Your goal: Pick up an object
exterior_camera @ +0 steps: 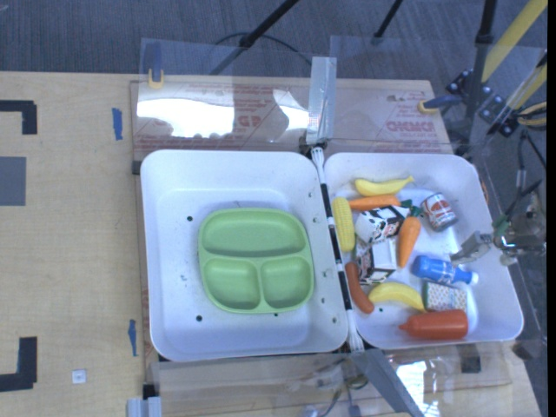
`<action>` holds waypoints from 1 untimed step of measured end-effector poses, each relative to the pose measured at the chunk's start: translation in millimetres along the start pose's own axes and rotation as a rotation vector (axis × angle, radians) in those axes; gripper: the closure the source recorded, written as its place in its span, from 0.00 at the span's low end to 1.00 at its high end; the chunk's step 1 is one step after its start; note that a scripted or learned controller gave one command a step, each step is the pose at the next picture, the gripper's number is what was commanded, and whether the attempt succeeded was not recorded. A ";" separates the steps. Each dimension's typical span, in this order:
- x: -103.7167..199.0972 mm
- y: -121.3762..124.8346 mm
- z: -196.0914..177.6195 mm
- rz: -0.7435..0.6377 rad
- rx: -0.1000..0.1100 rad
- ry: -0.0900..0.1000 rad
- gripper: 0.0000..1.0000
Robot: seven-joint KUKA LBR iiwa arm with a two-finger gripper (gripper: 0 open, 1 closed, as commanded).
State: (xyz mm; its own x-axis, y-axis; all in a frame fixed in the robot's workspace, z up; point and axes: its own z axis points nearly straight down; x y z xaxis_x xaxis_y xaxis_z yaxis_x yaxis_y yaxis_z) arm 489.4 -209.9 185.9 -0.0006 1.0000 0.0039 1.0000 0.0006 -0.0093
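Red lettering is seen on the clear panel (408, 120) behind the right bin, mirrored and too blurred to be read. Fainter red print is seen on the panel (217, 115) behind the left bin, likewise unreadable. The can's (440, 210) label cannot be read.

A pale wooden bench (69, 259) carries two shallow white bins side by side. The left bin (165, 189) holds a green three-compartment tray (256, 259) at its middle. Clear plastic panels (226, 102) stand along the bins' far edge. Blue tape strips (117, 122) and black corner marks (24, 117) lie on the bench's left part.
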 end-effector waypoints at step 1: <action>32.0 11.9 101.2 0.221 -0.008 -0.003 0.00</action>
State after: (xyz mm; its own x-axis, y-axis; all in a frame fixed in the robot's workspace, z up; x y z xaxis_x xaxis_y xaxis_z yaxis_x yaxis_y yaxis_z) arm 500.3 -177.5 84.7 0.2183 0.9759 -0.0003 0.9759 -0.2183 -0.0019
